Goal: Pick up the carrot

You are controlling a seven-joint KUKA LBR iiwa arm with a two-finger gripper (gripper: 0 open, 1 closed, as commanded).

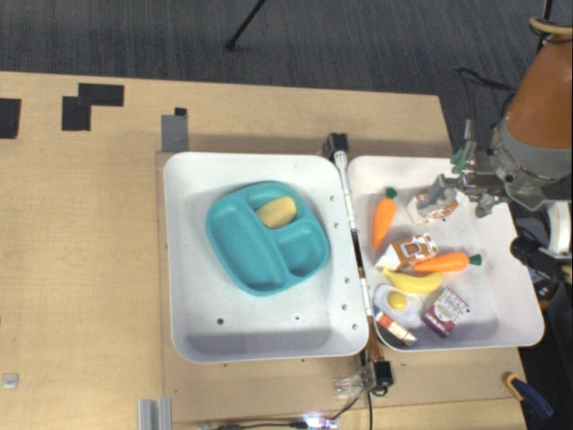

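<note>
A carrot (pixel 383 221) is seen lying in the right bin (pixel 510 330) – left of the pincer (pixel 445 195), whose grip cannot be judged; a second carrot (pixel 442 262) lies just below.

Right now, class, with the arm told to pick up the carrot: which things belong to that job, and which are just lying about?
Belongs to the job:
two carrots, one upright, one lying flat
gripper
right bin

Lying about:
banana
teal plate in the left bin
yellowish lump on the plate
</note>
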